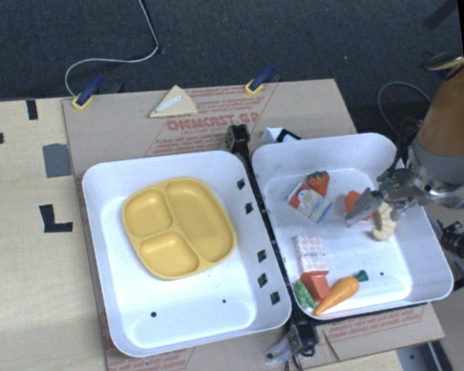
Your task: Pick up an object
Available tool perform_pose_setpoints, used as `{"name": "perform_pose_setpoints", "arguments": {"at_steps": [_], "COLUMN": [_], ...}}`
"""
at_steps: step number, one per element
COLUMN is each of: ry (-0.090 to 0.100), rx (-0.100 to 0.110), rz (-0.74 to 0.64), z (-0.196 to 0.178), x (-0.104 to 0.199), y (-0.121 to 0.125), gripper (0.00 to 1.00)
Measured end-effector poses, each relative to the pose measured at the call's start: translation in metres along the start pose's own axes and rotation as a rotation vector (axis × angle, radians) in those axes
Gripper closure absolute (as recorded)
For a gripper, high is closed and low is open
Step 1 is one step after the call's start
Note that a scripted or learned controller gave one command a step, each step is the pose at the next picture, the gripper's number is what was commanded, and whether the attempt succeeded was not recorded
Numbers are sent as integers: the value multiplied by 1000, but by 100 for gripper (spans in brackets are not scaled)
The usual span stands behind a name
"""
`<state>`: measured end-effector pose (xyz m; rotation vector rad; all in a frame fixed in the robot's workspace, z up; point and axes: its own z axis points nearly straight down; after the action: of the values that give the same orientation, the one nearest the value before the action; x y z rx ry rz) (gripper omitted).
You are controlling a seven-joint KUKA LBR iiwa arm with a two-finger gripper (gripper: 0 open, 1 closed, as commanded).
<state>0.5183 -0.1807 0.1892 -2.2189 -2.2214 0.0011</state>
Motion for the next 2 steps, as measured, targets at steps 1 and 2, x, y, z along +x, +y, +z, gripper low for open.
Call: {"name": "perform_pose_setpoints", "arguments": {"at_steps": [1, 2], "ry": [1, 1], "rx": [2, -10], "rz": [-1, -2], "z": [88, 98], "x": [45, 40], "y": [97, 140], "gripper": [0, 0]}}
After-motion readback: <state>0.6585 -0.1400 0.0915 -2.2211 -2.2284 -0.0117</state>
